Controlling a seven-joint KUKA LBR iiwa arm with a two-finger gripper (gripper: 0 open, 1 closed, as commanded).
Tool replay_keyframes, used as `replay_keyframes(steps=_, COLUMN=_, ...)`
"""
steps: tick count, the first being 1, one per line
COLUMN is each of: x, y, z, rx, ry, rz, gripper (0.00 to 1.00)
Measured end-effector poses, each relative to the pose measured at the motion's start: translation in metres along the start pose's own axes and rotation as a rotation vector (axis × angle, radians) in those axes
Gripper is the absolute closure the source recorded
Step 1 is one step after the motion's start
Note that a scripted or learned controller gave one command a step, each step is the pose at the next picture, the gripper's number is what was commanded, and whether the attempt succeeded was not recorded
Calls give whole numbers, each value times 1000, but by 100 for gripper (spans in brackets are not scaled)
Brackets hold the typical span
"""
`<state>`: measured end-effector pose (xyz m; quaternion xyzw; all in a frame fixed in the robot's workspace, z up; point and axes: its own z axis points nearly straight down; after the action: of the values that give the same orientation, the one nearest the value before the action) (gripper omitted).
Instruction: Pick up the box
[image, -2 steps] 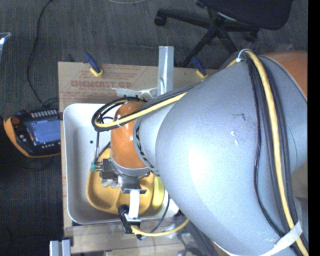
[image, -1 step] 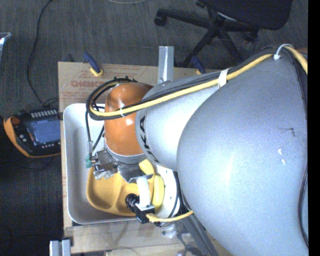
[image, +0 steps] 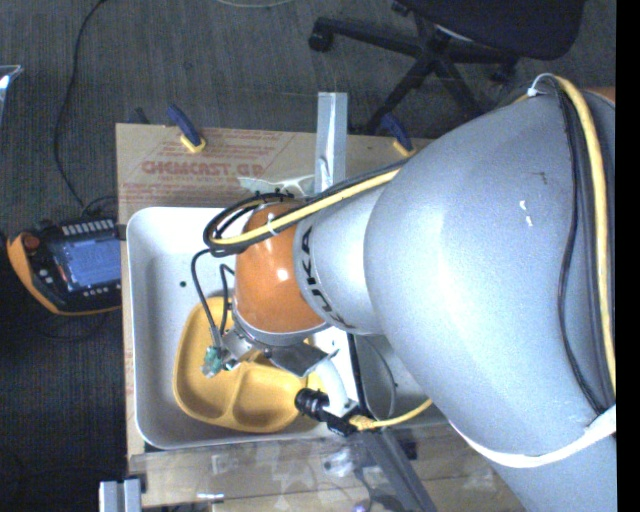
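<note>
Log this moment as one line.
arm: over left bin | pincer: hidden | yellow object: in bin | box: not identifiable

Illumination is even and moderately bright, with no hard shadows. The grey arm (image: 490, 290) near the lens is softly defocused and shows broad, pale highlights. The orange band (image: 272, 280) carries a mild sheen. The white bin (image: 150, 300) reads clean, unclipped. The surrounding floor (image: 60, 80) is dim and slightly grainy.
</note>
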<state>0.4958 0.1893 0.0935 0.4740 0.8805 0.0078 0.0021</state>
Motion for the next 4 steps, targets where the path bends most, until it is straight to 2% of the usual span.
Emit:
replay_keyframes(steps=1, x=3, y=-4, z=-1, rx=-12, ry=-7, rz=2, gripper=100)
replay_keyframes(steps=2, x=0, y=-7, z=-3, rx=-23, ry=8, rz=190, gripper=100)
replay_keyframes(steps=3, x=3, y=-4, z=-2, rx=-14, ry=-6, rz=75, gripper=100)
replay_keyframes(steps=4, x=34, y=9, z=-101, rx=18, ry=-4, rz=-90, gripper=100)
